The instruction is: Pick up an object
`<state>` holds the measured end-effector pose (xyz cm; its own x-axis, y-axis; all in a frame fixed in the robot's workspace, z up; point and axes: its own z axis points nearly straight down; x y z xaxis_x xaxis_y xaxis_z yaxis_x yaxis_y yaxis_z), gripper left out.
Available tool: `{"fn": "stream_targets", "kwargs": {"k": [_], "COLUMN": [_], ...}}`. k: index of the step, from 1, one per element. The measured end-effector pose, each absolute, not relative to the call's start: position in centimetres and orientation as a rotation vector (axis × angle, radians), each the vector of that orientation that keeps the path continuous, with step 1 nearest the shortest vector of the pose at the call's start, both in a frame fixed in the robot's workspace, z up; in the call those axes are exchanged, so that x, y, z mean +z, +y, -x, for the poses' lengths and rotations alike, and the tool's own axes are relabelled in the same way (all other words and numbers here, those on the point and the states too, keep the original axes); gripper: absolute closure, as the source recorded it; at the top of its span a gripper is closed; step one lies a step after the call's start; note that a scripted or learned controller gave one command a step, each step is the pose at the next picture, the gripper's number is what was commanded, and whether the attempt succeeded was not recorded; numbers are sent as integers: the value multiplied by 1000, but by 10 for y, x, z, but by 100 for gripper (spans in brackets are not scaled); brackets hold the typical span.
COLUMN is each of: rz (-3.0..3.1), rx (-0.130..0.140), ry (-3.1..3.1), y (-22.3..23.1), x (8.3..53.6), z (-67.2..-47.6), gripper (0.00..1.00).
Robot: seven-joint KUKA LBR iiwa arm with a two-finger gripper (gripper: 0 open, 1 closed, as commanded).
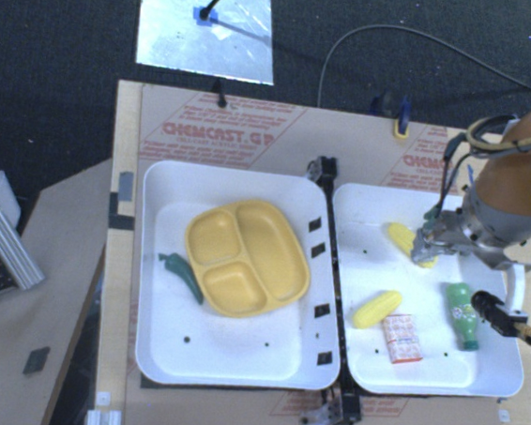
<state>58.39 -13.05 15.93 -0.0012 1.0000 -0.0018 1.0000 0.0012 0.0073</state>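
In the right bin (pixel 489 377) lie a small yellow corn-like piece (pixel 399 235) at the back, a longer yellow piece (pixel 377 308) near the middle, a red and white packet (pixel 402 338) and a green bottle (pixel 463 315). My gripper (pixel 424 253) hangs low over the back of this bin. Its tip sits right against the right end of the small yellow piece, part of which it hides. Nothing shows lifted off the bin floor.
The left bin (pixel 222 353) bears a yellow divided plate (pixel 246 257) with a dark green pepper-shaped thing (pixel 182 273) at its left side. A black divider (pixel 328 270) runs between the bins. The arm (pixel 524 177) leans in over the right bin's back right corner.
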Motion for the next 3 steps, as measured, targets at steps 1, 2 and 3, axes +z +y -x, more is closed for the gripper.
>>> {"fn": "stream_targets", "kwargs": {"k": [1, 2, 3], "rz": [-2211, -2208, -2209], "rx": [6, 8, 7], "ry": [2222, 2223, 2230], "y": [-134, -128, -77], "x": [207, 269, 271], "z": [-594, -601, -616], "gripper": [100, 100, 100]}}
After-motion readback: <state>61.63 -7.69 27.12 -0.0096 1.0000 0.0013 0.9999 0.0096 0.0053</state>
